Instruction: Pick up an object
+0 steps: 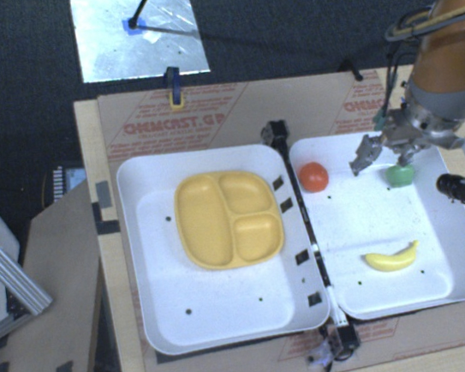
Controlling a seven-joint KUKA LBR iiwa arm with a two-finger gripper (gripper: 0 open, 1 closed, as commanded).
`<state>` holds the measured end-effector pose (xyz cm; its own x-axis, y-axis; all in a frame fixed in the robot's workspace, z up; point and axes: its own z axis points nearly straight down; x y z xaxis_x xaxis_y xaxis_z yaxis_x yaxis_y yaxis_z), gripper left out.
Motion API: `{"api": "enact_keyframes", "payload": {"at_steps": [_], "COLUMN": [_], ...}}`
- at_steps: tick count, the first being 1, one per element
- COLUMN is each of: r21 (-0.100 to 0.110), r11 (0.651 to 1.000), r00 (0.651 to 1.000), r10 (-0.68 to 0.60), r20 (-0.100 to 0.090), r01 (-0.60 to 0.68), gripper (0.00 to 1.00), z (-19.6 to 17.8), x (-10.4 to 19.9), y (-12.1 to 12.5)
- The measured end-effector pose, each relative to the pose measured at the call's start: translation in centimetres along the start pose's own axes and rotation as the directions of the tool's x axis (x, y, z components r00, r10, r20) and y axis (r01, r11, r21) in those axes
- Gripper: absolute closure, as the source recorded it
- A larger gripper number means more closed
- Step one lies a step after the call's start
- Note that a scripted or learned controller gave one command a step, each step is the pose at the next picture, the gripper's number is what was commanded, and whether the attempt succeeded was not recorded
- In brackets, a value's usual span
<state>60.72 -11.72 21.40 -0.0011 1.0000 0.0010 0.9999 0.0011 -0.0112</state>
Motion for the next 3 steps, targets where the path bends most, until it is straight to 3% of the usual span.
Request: {"api": "enact_keyframes", "payload": {"at_steps": [1, 3], "r21": [-0.012, -0.010], "r11": [1.000, 1.000], "r00": [1.000, 1.000], "r10": [-0.002, 0.000], "r20": [0.001, 0.001], "r01": [0.002, 0.000], "gripper": [0.00, 0.00], "z": [-0.7, 9.4], "x": [0.0, -0.2], "y": [0.3, 1.0]}}
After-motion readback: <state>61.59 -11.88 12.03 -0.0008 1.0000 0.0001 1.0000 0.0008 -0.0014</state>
